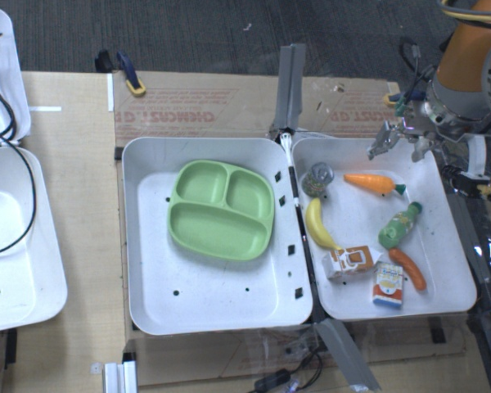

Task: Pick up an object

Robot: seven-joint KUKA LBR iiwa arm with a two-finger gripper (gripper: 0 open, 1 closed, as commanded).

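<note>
Seen from above at a slant: two shallow white bins side by side on the bench (pixel 74 97), left bin (pixel 143 301) carrying one green divided plate (pixel 221 211) with three compartments, right bin (pixel 458 289) carrying seven loose things. One carrot (pixel 370 184) near the far side, long axis roughly left to right, pointed end to the left, green top to the right. One green bottle (pixel 398 226) just below it, tilted, cap end up and right. One banana (pixel 318 224) along the inner wall, long axis running near to far with a curve toward the lower right. One small grey round thing (pixel 317 178) above the banana, too blurred to name. One small brown and white carton (pixel 349 263) lying at the banana's lower end, touching or nearly so. One orange and white box (pixel 389 285) at the near edge, and one orange sausage-like piece (pixel 408 268) just beside it, slanting from upper left to lower right. Gripper (pixel 395 138) hovering over the far right corner of the right bin, above and to the right of the carrot, nothing between its fingers; cannot tell whether spread or pressed together. Orange band of the arm (pixel 468 56) at top right. One blue-handled clamp (pixel 128 74) on the far bench edge.
</note>
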